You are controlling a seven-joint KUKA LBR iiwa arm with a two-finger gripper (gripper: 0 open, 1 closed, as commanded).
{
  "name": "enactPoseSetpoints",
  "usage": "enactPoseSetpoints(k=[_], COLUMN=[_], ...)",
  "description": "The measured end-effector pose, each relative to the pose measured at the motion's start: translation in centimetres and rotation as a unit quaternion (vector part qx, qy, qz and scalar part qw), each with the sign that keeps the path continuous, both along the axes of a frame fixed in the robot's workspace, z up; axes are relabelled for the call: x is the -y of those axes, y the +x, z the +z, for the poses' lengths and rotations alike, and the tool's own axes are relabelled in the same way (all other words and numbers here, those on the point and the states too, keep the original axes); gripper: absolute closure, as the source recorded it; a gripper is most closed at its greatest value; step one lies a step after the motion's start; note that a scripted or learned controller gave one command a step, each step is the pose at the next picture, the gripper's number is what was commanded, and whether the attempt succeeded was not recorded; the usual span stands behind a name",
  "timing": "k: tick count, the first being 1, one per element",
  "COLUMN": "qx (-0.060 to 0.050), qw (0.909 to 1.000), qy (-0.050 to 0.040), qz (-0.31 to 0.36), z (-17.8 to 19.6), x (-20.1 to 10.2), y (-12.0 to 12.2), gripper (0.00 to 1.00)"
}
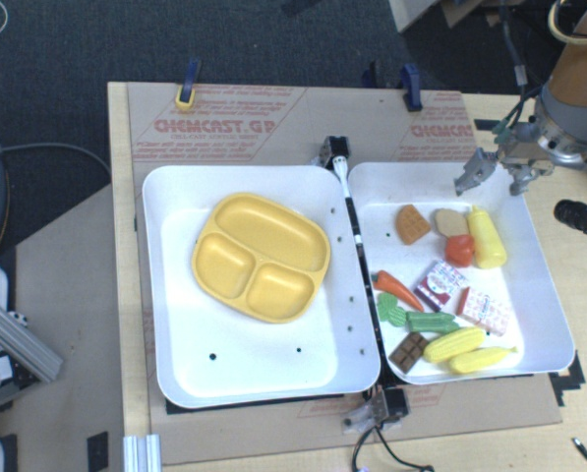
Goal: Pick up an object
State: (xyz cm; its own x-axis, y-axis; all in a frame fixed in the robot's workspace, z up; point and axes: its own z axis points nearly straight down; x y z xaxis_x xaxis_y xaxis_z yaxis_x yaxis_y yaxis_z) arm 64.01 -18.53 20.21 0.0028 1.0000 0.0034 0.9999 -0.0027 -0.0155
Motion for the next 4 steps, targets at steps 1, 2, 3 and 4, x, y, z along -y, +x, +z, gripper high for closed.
enactPoseSetpoints(k=[1,2,3,4], qx=[0.008,0.005,0.006,0.009], qw=[1.0,1.0,1.0,1.0], qy=[-0.0016,-0.0011,-0.0011,0.0002], qz=[0.001,0.002,0.003,0.003], z=[1.0,-3.7,-7.9,-11.3], x=[0.0,-0.5,-0.9,-1.1], y=[0.3,-0.5,-0.4,-0.1], gripper=[0.0,0.0,0.0,0.0])
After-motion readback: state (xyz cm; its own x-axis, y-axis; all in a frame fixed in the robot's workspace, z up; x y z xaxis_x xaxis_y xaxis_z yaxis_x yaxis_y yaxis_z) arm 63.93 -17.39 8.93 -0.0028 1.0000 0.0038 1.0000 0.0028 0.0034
